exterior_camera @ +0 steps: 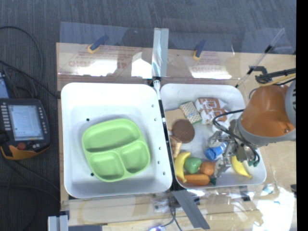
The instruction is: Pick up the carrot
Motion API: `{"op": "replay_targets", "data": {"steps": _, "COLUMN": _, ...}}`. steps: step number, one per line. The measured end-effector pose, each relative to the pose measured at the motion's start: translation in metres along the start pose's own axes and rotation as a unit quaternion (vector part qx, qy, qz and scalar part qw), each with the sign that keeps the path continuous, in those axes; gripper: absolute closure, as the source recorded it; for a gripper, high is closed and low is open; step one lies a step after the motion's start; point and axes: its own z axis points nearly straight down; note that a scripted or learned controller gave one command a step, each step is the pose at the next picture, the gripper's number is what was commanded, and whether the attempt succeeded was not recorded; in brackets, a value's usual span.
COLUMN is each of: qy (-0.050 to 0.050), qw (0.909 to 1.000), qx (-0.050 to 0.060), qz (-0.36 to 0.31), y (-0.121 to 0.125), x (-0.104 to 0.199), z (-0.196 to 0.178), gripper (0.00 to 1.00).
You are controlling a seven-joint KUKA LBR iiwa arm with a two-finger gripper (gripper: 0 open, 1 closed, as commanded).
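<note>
claw (226,160) hangs low beside the carrot (196,179).

- No text, label, brand, number or sign is legible at this resolution.
- Red-and-white packet (210,108), right bin: carries printed markings; characters too small to resolve.
- Checkered cracker packet (190,112), right bin: shows a printed pattern; no readable lettering.
- Teach pendant (24,124), left of the bench: screen is lit and shows content; characters blurred and unreadable.
- Plastic sheets (91,64) along the far edge of the bench: show faint reddish printing under glare; wording cannot be made out.
</note>
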Motion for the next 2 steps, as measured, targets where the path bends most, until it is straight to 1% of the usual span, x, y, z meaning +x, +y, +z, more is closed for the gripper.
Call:
{"op": "replay_targets", "data": {"steps": 1, "qy": 0.008, "qw": 0.962, "qx": -0.007, "qz": -0.273, "y": 0.071, "x": 0.011, "z": -0.072, "gripper": 0.0}}
{"op": "replay_targets", "data": {"steps": 2, "qy": 0.0, "qw": 0.9702, "qx": -0.002, "qz": -0.242, "y": 0.066, "x": -0.002, "z": 0.0, "gripper": 0.0}}
